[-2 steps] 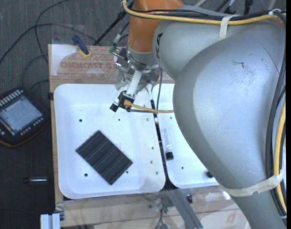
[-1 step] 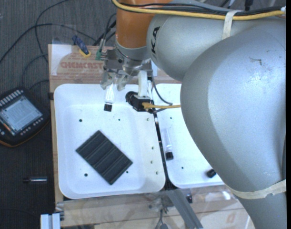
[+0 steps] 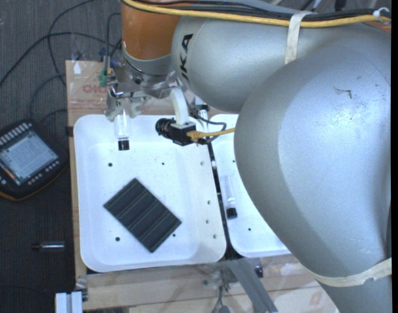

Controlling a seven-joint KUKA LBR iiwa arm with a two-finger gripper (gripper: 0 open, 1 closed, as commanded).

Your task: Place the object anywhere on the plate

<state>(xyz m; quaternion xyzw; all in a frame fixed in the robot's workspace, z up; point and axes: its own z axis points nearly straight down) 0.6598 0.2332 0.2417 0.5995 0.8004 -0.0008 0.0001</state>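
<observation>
Left of the bench, a black handheld controller with a grey screen [image 3: 21, 158] lies on the dark floor, well apart from the work.

Left shallow white plastic bin [image 3: 94, 253]: a dark ribbed rectangular plate [image 3: 142, 214] lies flat and turned diagonally in the bin's lower middle.

Two-finger gripper [image 3: 121, 130] hangs over the far left corner of this bin, below the orange wrist band, well apart from the plate. Two pale fingers point down; one ends in a small dark tip [image 3: 124, 145]. Cannot tell whether the fingers are parted or closed, nor whether anything sits between them. The object to be placed cannot be identified from this view.

Judgement: step in hand is the carry toward the plate. To do it well, travel diagonally toward the near side of the bin and stop above the plate's middle, since the ribbed face is narrow across its diagonal. Lower until close before letting go.

Right white bin [image 3: 251, 240]: mostly hidden beneath the grey arm [image 3: 303, 142].
</observation>
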